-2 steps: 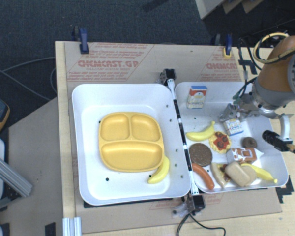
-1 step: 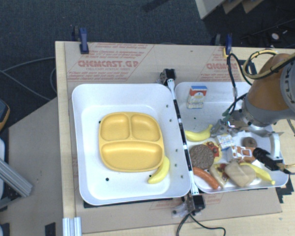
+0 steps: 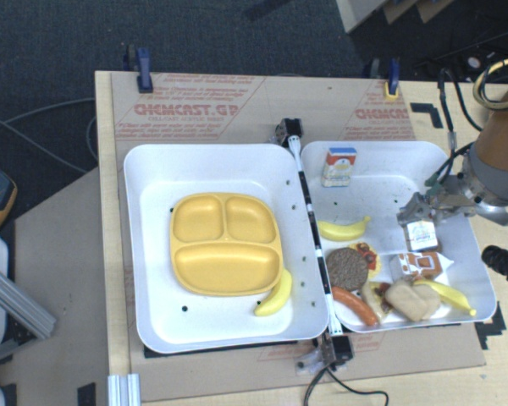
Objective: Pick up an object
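Small carton (image 3: 421, 236) in the right bin (image 3: 381, 163), gripper (image 3: 429, 203) poised just above it.

Approach step, I judge: whether the gripper is open or closed cannot be told. Next move calls for a straight descent onto the carton, clear of the neighbouring packet (image 3: 419, 266).

One fixed camera looks down at a slant on the table (image 3: 237, 112) from above, far enough back to take in both bins whole: the left bin (image 3: 144, 252) and the right bin (image 3: 389, 163). The arm (image 3: 495, 155) enters from the right edge.
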Motion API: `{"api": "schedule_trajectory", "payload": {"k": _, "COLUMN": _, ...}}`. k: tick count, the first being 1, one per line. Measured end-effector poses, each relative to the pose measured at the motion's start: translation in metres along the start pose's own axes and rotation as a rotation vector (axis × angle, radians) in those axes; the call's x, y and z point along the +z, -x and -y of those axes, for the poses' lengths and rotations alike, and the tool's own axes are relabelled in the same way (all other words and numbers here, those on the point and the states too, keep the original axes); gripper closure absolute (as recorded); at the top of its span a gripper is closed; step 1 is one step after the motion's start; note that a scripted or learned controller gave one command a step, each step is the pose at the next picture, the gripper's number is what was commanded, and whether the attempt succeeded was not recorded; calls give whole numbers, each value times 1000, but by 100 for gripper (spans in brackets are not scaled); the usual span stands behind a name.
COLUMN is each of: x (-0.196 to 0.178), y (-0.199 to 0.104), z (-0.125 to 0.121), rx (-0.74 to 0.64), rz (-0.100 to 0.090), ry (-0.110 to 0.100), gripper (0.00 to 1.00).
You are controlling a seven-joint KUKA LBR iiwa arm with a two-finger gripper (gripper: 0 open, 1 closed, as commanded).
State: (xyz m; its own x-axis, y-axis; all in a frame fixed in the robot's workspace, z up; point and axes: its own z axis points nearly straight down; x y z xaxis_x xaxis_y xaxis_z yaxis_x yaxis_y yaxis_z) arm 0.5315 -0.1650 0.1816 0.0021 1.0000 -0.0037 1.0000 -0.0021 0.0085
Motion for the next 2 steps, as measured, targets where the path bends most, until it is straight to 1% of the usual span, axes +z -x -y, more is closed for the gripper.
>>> {"api": "schedule_trajectory", "payload": {"k": 1, "x": -12, "y": -60, "z": -124, "rx": -12, "rz": -2, "ry": 4, "gripper": 100}}
{"api": "schedule_trajectory", "payload": {"k": 2, "x": -31, "y": -143, "z": -100, "rx": -11, "rz": -8, "ry": -9, "gripper": 100}}
